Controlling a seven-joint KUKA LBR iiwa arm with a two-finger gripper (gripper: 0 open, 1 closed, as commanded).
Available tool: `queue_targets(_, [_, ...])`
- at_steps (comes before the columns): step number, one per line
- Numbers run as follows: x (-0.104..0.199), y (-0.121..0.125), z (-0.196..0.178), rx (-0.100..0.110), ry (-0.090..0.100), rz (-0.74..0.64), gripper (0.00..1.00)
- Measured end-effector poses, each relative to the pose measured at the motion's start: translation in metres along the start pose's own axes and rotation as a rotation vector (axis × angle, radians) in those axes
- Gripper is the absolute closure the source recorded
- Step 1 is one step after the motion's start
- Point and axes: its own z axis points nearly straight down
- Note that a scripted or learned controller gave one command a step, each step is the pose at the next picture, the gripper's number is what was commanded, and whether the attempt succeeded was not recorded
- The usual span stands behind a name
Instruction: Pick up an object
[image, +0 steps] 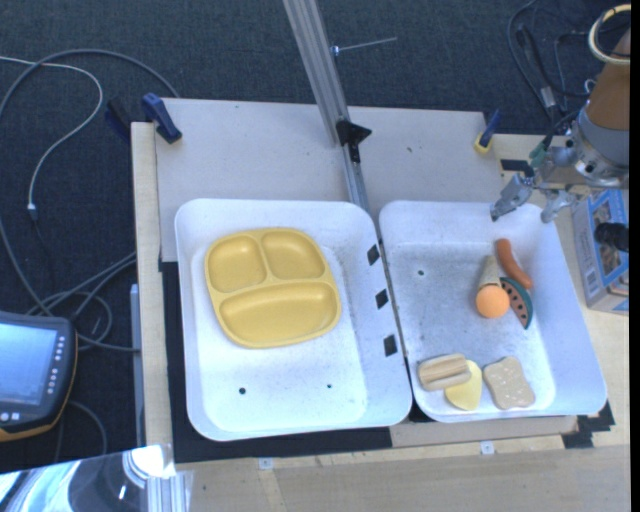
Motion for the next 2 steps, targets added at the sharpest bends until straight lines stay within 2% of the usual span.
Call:
queue_targets(1, [0.0,0.0,0.0,0.0,0.0,0.0,0.0])
queue_targets(2, [-0.004,-0.003,0.062,0.006,0.002,0.002,0.0])
